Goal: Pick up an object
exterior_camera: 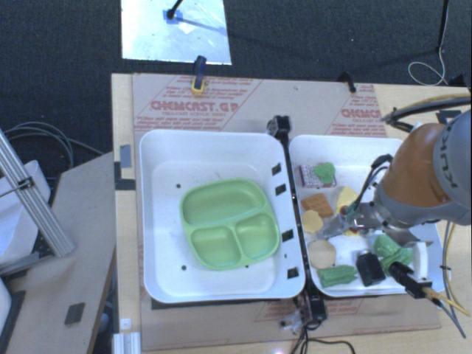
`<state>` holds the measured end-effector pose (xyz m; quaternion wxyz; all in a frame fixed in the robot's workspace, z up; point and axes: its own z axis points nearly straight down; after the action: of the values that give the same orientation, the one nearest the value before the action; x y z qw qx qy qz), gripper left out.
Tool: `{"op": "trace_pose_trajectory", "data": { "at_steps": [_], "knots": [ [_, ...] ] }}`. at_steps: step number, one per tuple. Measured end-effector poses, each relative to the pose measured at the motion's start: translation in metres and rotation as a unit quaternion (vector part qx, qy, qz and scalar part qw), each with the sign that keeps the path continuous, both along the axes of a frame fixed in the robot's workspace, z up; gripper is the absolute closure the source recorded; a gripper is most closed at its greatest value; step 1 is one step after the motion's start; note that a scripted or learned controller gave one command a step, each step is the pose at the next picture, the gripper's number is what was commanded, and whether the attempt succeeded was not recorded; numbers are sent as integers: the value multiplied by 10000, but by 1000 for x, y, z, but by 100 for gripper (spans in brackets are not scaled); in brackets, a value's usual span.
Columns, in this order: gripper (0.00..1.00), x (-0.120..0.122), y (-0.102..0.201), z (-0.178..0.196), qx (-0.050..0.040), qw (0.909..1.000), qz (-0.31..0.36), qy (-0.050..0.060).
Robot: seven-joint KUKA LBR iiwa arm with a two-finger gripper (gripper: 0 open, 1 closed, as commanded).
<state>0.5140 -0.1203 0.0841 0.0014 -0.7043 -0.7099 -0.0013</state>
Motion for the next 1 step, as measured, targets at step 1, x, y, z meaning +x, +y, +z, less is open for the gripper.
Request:
{"op": "trace_pose_trajectory", "data": {
  "at_steps": [1],
  "knots": [
    [0,-15,11,169,-30,10000,-9,-93]
  ]
}}
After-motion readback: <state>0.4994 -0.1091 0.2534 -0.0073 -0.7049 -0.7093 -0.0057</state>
